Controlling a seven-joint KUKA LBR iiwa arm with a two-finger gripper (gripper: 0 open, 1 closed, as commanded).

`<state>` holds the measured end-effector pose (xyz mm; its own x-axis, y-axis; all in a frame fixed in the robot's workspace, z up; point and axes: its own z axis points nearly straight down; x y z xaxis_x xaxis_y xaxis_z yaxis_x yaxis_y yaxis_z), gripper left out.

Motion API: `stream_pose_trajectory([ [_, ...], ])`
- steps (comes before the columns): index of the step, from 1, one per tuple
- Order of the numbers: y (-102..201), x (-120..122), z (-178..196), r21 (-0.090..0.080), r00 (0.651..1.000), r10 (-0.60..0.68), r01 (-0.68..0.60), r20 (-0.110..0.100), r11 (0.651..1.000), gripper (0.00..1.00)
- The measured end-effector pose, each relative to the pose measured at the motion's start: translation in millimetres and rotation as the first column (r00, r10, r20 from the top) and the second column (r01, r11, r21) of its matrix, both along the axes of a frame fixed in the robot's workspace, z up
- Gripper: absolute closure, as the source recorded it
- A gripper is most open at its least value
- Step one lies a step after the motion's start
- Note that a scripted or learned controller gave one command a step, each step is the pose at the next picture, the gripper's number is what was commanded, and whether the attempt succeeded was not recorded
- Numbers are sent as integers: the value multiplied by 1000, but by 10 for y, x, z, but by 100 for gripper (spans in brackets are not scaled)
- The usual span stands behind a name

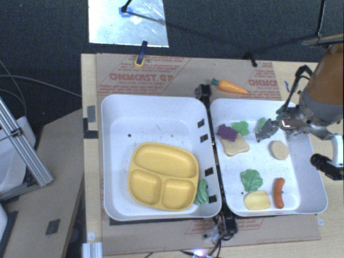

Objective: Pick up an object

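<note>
My gripper [265, 131] hangs over the upper middle of the right bin [312, 198], reaching in from the right. A small green piece [262, 123] lies right at its tip, and I cannot make out whether it is gripped. To the gripper's left lie a purple grape bunch [226, 132], a green leaf [241, 127] and a tan bread slice [235, 146]. A round beige biscuit [279, 150] rests just below the gripper. Nearer the front are a green broccoli piece [250, 179], a yellow lump [257, 200] and a red sausage [278, 192].
The left bin [115, 144] holds a yellow divided tray [163, 175], with a green item [202, 192] wedged at its right side. A carrot [229, 86] lies on the cardboard behind the bins. A black divider [213, 144] runs between the bins.
</note>
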<state>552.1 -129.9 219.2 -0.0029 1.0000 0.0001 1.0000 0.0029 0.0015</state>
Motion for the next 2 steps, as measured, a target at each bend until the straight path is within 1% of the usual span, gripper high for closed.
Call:
stream_pose_trajectory([
  [1,-11,-638,-971,3,1000,-5,5,-13,1000,0],
  [2,-785,-671,-1369,-3,1000,-8,8,-2,1000,0],
])
